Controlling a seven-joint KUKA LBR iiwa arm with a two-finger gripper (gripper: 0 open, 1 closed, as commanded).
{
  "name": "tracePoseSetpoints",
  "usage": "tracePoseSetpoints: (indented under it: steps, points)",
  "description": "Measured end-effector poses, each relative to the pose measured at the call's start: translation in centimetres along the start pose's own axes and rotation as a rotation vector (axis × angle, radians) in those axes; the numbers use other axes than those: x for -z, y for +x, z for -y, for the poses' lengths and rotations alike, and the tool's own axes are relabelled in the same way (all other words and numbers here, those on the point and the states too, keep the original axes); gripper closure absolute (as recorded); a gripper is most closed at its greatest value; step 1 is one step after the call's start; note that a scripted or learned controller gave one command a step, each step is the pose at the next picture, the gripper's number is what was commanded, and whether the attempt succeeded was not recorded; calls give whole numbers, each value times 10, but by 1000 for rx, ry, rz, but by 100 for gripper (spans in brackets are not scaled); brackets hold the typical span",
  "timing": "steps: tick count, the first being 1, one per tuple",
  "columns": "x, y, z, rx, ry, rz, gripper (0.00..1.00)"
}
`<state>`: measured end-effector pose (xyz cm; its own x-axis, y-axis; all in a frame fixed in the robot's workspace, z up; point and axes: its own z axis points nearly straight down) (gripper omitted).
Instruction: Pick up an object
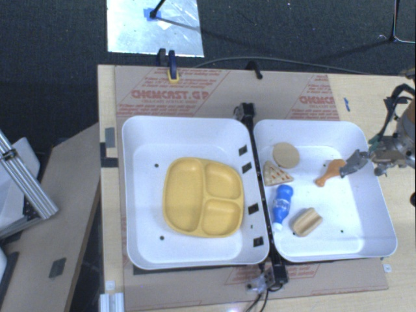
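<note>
The right bin (364,239) is serving as landmark. To its left, the yellow tray (201,197) is sitting in the other bin. At the right bin's right rim, the gripper (357,163) is hovering, fingers apart and gripping nothing, just beside the drumstick (330,172). A clean pick probably means straddling the drumstick's narrow shaft before closing.

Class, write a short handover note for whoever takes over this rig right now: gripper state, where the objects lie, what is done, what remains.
Gripper: over the right white bin, holding nothing visible.
Right bin: orange drumstick-shaped toy beside the gripper, round tan cookie, triangular sandwich wedge, blue plastic bottle, tan bread roll.
Left white bin: yellow divided plate.
Done: nothing lifted.
Left: grasp and lift one object.
</note>
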<state>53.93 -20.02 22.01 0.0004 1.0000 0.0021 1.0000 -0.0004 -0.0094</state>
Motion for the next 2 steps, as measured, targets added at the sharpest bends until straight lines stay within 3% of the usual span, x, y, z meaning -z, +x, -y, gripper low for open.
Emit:
tracePoseSetpoints:
  steps: [1, 2]
  points:
    - [6, 0, -3, 3, -11, 3, 0]
    - [-54, -6, 1, 1, -6, 1, 0]
